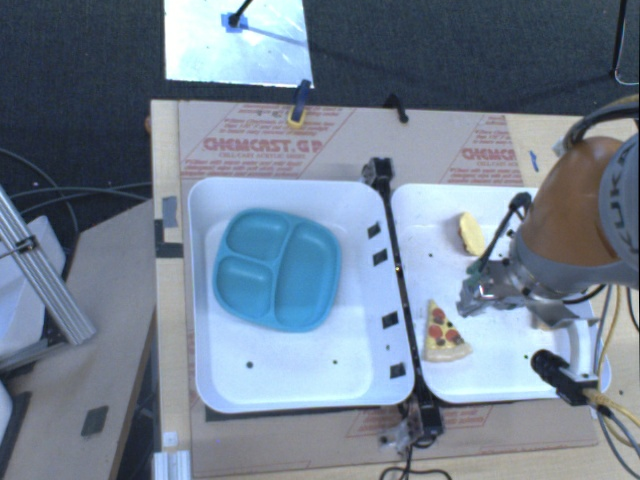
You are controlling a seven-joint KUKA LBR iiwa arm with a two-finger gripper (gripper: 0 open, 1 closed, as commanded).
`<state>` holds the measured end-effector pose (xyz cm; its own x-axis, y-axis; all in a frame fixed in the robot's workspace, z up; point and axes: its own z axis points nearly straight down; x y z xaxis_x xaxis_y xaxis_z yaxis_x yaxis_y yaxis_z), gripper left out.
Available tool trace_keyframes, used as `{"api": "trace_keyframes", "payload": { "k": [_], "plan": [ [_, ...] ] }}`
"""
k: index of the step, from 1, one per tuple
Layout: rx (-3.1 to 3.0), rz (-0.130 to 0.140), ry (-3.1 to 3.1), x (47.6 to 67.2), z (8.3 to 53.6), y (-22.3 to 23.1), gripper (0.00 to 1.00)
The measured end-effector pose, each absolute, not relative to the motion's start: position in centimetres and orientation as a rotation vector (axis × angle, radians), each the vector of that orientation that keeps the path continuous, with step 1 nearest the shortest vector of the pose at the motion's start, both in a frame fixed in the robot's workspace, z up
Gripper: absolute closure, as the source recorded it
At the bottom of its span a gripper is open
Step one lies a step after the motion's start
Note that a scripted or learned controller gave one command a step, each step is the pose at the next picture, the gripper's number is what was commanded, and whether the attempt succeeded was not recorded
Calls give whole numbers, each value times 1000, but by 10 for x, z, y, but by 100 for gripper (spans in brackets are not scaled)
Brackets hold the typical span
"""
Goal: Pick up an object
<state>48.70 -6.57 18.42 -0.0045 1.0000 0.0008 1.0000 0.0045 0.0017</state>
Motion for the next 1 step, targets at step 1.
{"api": "trace_keyframes", "payload": {
  "k": [1],
  "plan": [
    [2215,3,2226,487,193,-64,100]
  ]
}}
